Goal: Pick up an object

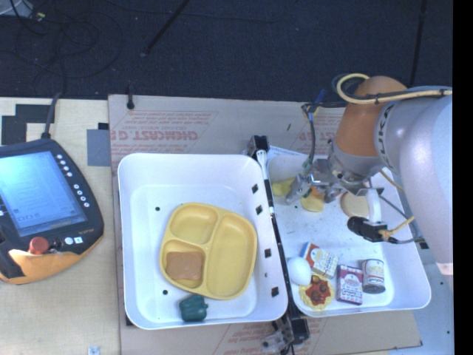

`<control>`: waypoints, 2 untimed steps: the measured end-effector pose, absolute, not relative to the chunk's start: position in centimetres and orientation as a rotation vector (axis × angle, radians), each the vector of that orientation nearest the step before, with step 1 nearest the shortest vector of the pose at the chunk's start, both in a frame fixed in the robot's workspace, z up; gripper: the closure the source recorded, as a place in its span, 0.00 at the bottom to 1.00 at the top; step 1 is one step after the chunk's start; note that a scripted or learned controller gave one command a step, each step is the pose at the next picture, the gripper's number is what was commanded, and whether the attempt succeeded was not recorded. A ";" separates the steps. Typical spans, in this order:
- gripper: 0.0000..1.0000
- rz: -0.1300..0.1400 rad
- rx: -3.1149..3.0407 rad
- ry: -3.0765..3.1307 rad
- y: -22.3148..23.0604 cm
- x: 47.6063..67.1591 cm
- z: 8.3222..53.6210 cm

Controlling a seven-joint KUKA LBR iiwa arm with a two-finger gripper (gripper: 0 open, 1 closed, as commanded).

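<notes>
Counting contents: two white bins seen side by side. Left bin (140, 198): one yellow tray (222, 235), one brown block (184, 266) in tray's near-left compartment, one green piece (194, 308) beside tray. Right bin (414, 291): one egg (299, 271), one carton (321, 259), one red box (349, 284), one can (374, 276), one plate (316, 293), two yellow pieces (313, 203) under gripper (316, 187). Gripper lowered over right bin's far end; finger state cannot be told. One tablet (41, 202) noted left of bins.

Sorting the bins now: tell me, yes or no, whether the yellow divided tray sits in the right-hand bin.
No: the yellow divided tray lies in the left bin, with a brown block in one compartment.
</notes>
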State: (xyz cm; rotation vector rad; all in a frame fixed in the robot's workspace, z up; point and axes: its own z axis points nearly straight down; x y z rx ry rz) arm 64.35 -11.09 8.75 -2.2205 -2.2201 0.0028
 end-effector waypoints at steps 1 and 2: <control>0.00 0.002 -2.221 -2.220 -11.9 64.4 8.8; 0.00 0.003 -2.218 -2.221 -9.9 64.3 8.7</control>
